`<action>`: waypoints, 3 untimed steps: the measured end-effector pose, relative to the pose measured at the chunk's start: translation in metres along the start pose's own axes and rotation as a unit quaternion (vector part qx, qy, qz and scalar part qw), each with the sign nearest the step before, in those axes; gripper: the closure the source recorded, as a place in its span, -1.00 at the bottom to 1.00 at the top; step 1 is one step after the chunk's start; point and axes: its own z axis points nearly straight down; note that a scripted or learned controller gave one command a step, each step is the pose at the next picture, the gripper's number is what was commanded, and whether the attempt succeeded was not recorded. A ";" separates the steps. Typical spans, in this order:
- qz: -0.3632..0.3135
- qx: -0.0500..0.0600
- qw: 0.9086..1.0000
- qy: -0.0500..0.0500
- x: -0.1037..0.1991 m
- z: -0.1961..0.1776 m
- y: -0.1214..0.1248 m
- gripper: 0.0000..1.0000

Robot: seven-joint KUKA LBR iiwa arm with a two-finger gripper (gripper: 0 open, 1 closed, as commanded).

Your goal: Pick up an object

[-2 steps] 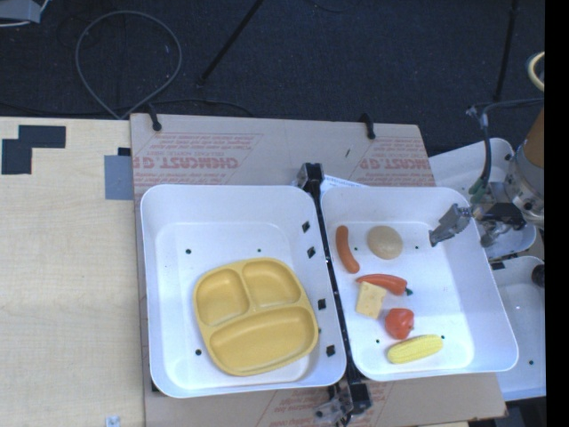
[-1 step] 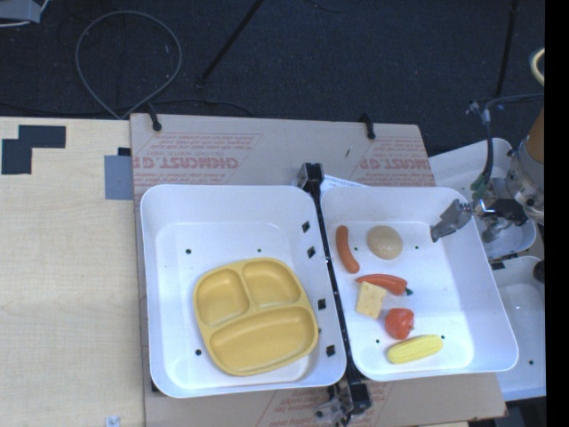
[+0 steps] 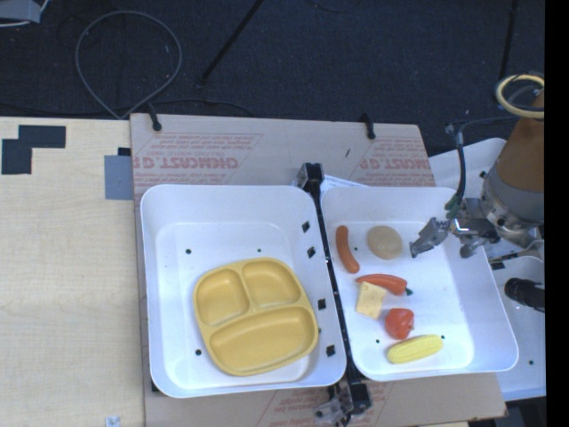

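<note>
Objects for the pick all lie in the right bin (image 3: 498,327), so I work from big to small. Largest on the bench is the left bin (image 3: 169,238), carrying a yellow divided tray (image 3: 256,314) that I leave alone. Next is the right bin, with the arm (image 3: 524,167) reaching in from three o'clock. Its gripper (image 3: 444,235) sits over the upper part of this bin, and from my screen I cannot tell whether the jaws are parted or closed, nor do I see anything between them. Down in size: a corn cob (image 3: 414,349) at five o'clock in the bin, a red pepper (image 3: 383,284) near the centre, a sausage (image 3: 346,249) at ten o'clock, a tan round piece (image 3: 386,242) just at nine o'clock from the gripper, a yellow cheese block (image 3: 370,301) touching the pepper, and a small tomato (image 3: 399,322) below it. My judgement: the tan piece is nearest and stands apart from its neighbours, so I would centre over it, descend straight, and close only once both fingers straddle it.
</note>
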 end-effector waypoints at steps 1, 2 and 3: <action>0.000 0.000 1.000 0.000 0.006 0.046 0.003 -1.00; 0.001 0.000 1.000 0.000 0.016 0.097 0.000 -1.00; 0.003 -0.001 1.000 -0.001 0.015 0.084 0.001 1.00</action>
